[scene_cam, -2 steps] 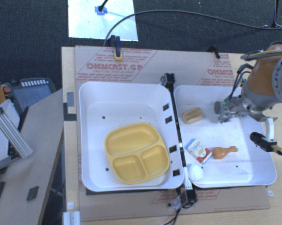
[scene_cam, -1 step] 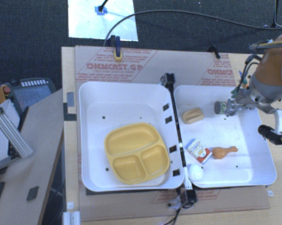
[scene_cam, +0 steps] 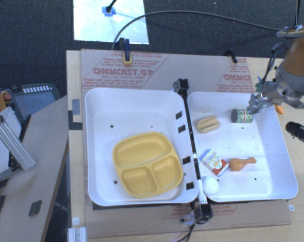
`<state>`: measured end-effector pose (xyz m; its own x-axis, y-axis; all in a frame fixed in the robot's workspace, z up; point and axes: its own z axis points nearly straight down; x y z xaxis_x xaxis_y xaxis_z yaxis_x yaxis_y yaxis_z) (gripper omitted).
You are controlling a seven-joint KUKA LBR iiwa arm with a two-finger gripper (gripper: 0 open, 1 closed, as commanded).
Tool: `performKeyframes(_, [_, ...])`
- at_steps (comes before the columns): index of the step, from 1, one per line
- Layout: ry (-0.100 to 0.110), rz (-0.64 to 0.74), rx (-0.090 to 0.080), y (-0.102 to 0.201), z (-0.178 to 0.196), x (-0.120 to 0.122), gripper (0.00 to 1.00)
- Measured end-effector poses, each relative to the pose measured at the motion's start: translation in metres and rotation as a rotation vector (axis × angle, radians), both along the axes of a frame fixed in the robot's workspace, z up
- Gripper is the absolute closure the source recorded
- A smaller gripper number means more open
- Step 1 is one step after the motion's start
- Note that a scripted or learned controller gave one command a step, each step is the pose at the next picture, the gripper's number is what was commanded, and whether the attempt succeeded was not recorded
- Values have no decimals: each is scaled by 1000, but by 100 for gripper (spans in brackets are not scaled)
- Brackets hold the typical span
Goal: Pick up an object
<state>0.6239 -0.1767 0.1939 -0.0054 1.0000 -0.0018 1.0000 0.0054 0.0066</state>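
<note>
Gripper (scene_cam: 256, 104) hangs at the right bin's (scene_cam: 273, 185) two o'clock rim. Just beside it, toward eight o'clock, lies a small green-and-grey can (scene_cam: 241, 116) on its side, long axis running three-to-nine, probably the nearest object to pick.

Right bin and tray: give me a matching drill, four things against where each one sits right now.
Things:
1. can
2. bun
3. egg
4. tray

Places:
A. left bin
B. right bin, near left corner
C. right bin, far side, beside the gripper
D. right bin, by the divider, left of the can

Pairs: 1-C, 2-D, 3-B, 4-A
</note>
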Motion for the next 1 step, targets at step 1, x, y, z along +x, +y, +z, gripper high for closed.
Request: performKeyframes(1, [2,0,0,0,33,1,100])
